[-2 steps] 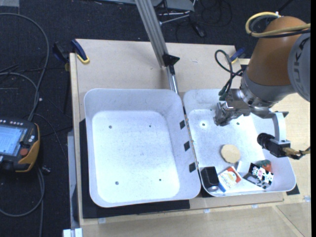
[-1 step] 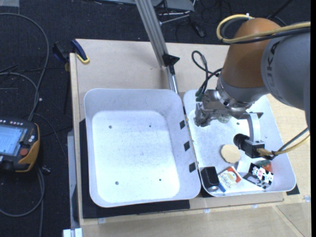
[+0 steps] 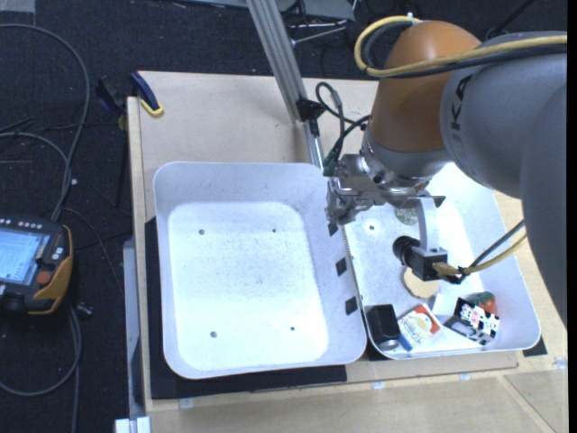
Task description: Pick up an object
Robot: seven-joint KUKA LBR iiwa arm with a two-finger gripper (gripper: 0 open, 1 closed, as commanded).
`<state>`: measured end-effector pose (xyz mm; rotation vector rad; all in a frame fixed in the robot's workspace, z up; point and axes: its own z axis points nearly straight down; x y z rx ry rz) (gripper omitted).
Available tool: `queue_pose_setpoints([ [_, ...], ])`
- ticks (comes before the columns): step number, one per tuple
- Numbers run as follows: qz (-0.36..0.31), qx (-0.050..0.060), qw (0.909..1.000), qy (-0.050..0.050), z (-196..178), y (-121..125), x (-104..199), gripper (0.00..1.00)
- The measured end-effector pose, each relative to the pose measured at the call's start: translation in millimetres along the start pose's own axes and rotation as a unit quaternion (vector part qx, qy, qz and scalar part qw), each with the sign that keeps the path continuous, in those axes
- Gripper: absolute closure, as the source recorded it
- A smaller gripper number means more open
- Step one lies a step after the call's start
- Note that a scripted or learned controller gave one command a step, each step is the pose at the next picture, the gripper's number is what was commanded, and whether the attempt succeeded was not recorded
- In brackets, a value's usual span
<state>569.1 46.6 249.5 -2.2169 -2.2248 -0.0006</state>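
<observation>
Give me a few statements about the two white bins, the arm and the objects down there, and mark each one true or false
1. The arm hangs over the right bin. True.
2. The objects lie in the left bin. False: they lie in the right bin, near its front edge.
3. A black rectangular object sits at the right bin's front left corner. True.
4. A pendant with a lit screen lies on the floor left of the bench. True.
5. The red and white packet lies in the right bin's far corner. False: it lies beside the black object.

My gripper (image 3: 347,207) hung over the right bin (image 3: 514,305), near its left wall. A black block (image 3: 383,323), a small carton (image 3: 418,321) and a patterned toy (image 3: 475,317) lay along its near edge.
</observation>
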Motion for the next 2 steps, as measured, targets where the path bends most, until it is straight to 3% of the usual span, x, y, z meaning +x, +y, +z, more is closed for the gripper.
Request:
queue_pose_setpoints([
  [1, 0.0, 0.001, 1.0, 0.0, 16.8, 14.3, 51.2, 1.0],
  [2, 0.001, 0.0, 1.0, -0.001, 16.1, 14.7, 49.8, 0.0],
])
